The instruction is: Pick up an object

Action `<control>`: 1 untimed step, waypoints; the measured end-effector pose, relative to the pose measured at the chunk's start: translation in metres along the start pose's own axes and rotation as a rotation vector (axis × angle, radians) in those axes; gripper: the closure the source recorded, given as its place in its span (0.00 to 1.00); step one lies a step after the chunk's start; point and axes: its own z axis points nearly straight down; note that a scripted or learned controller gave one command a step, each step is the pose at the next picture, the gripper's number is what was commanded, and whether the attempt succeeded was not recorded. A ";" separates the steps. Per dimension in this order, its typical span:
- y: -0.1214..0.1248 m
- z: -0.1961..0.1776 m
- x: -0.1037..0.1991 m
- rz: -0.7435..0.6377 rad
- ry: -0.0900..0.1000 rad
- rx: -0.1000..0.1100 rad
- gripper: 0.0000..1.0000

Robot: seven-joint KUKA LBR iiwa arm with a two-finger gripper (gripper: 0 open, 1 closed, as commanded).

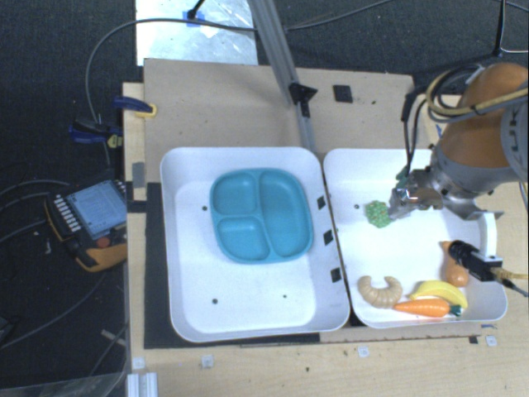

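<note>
Reaching in from the right edge of the frame, the grey arm with its orange band (488, 118) bends down over the right-hand shallow white bin (355, 222), its wrist angled toward the centre of the picture. Its metal end effector (398, 202) sits low in the upper middle of that bin, touching or just beside a small green broccoli-like piece (378, 214). Whether it is open, closed or actually gripping the green piece, I cannot tell from this angle.

Along the lower edge of the same bin lie a beige curled croissant-shaped toy (379, 290), an orange plastic carrot (423, 308) and a yellow plastic banana (442, 291) just above the carrot. A brownish-orange piece (455, 270) stands near the bin's lower right, partly behind a black part of the arm.

The left-hand shallow white bin (190, 296) holds a blue three-compartment plastic tray (261, 214) in its upper half. Both bins rest on the tan desk (215, 106).
</note>
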 end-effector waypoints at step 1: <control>0.001 -0.025 0.000 0.000 0.000 0.001 1.00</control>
